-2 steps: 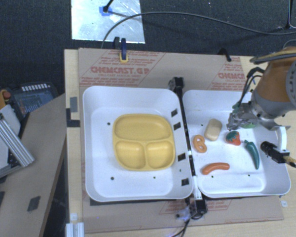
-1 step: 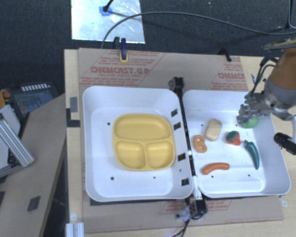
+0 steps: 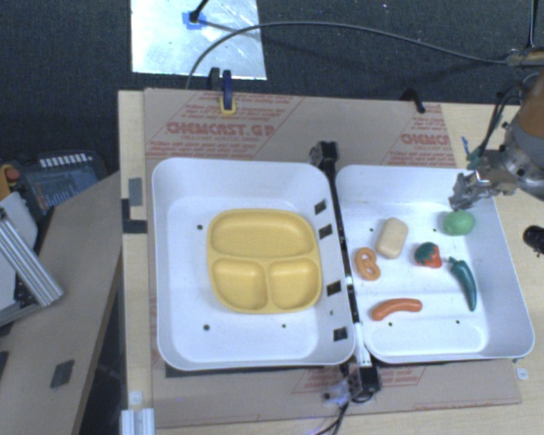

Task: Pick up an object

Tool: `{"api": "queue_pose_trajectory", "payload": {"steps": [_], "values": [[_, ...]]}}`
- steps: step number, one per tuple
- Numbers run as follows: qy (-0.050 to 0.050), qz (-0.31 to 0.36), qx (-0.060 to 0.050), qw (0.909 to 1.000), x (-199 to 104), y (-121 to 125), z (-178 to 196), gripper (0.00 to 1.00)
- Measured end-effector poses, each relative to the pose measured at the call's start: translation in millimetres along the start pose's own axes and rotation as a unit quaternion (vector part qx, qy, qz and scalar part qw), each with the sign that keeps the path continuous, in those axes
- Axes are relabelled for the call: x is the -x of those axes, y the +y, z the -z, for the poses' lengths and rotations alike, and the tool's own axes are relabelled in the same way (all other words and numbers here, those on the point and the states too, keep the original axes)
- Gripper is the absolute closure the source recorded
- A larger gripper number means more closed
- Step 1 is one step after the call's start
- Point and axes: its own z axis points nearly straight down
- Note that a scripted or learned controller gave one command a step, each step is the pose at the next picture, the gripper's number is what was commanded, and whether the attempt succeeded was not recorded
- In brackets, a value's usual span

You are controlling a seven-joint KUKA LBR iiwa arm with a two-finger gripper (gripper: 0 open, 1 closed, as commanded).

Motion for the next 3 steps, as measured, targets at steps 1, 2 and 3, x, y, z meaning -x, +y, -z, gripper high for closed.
{"api": "queue_pose_trajectory", "payload": {"steps": [1,2,3], "values": [[0.000,0.000,-0.002,1.0000,0,1,-9,1.00],[0.002,0.002,-0.002,1.0000,-55,7,-17,1.00],[0.002,0.002,-0.002,1.0000,-111,10,-21,1.00]]}}
